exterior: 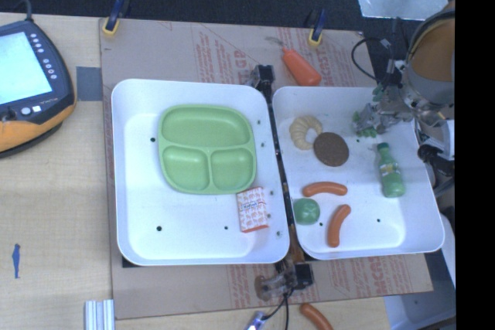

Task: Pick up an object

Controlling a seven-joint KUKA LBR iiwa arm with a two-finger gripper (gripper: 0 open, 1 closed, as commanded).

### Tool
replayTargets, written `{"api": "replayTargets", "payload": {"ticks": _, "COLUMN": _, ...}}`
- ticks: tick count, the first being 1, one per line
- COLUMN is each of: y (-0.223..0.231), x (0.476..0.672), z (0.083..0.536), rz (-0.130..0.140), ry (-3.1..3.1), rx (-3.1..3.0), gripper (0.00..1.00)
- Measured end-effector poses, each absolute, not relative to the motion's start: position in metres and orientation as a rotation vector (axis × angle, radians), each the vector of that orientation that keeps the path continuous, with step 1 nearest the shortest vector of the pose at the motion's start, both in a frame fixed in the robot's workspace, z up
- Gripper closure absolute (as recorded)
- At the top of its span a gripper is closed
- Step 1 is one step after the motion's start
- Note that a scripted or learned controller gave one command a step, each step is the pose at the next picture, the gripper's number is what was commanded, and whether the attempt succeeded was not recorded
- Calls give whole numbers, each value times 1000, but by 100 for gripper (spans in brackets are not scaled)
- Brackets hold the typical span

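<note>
From above, the wooden counter (pixel 54 205) carries a cardboard sheet (pixel 201 50) under two white bins, dark floor beyond. The hand (pixel 370 122) hovers over the right bin (pixel 418 239)'s far side, its grip unclear, near the green bottle (pixel 390 171). A tablet (pixel 27 85) lies far left.

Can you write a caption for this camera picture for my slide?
Robot gripper hovers over toy food in the right bin.

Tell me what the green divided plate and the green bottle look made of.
Green divided plate: likely moulded plastic with a matte finish, judging by its even colour, rounded compartments and lack of glare.
Green bottle: probably plastic, slightly glossy, toy-like; too small to be sure.
</note>
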State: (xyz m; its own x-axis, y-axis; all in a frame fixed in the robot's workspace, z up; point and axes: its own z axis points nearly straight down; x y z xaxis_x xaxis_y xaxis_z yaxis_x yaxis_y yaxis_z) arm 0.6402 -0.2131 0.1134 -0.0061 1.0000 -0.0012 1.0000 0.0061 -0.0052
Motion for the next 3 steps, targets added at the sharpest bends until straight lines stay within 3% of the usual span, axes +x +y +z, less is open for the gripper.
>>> {"api": "replayTargets", "payload": {"ticks": 1, "y": -158, "x": 657, "z": 151, "rz": 1, "ry": -2225, "rx": -2216, "gripper": 100}}
{"api": "replayTargets", "payload": {"ticks": 2, "y": -118, "x": 657, "z": 215, "rz": 1, "ry": -2226, "rx": -2216, "gripper": 100}}
{"api": "replayTargets", "payload": {"ticks": 3, "y": -51, "x": 647, "z": 218, "rz": 5, "ry": -2225, "rx": -2212, "gripper": 100}}
